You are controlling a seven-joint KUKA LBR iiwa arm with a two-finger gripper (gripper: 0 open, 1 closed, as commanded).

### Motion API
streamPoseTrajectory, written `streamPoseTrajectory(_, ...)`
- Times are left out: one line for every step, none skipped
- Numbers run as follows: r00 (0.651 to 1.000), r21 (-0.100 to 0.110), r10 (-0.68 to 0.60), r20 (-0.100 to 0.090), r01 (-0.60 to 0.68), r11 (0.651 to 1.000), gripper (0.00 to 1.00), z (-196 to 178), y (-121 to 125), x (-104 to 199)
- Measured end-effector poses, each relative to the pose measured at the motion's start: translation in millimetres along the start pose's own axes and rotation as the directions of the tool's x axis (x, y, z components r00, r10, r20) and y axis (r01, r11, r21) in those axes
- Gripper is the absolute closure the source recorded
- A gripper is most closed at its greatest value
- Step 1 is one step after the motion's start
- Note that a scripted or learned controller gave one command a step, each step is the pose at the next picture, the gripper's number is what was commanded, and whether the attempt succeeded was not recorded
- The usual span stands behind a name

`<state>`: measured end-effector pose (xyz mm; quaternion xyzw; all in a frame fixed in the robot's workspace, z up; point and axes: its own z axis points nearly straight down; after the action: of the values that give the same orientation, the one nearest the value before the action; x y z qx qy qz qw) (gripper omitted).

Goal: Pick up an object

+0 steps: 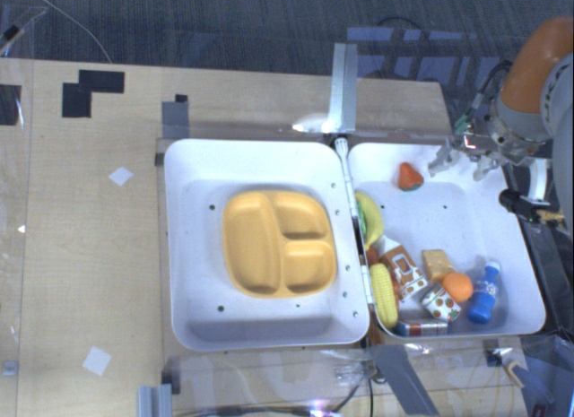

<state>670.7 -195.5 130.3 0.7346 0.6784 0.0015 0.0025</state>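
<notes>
Light wooden bench (99, 254) bears two white bins (260, 160).

Two shallow white bins set side by side on pale wood bench (81, 254). Left white bin (193, 317) taken up by yellow plastic tray with three sections (278, 243). Right white bin (511, 245) holds small red-orange lump (410, 176) near top, alone. Green-yellow banana shape (369, 218) laid by left wall. Pile at bottom: yellow corn cob (384, 288), tan block (437, 264), orange ball (457, 287), small blue bottle (483, 297). Grey arm with orange band (536, 65) seen at right. Silver two-finger gripper (462, 161) held over top right corner of right bin, fingers spread, nothing between them.
</notes>
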Motion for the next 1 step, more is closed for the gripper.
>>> streamPoseTrajectory(0.970,0.000,-0.243,-0.001,0.243,0.970,0.00,40.4,-0.1,5.4)
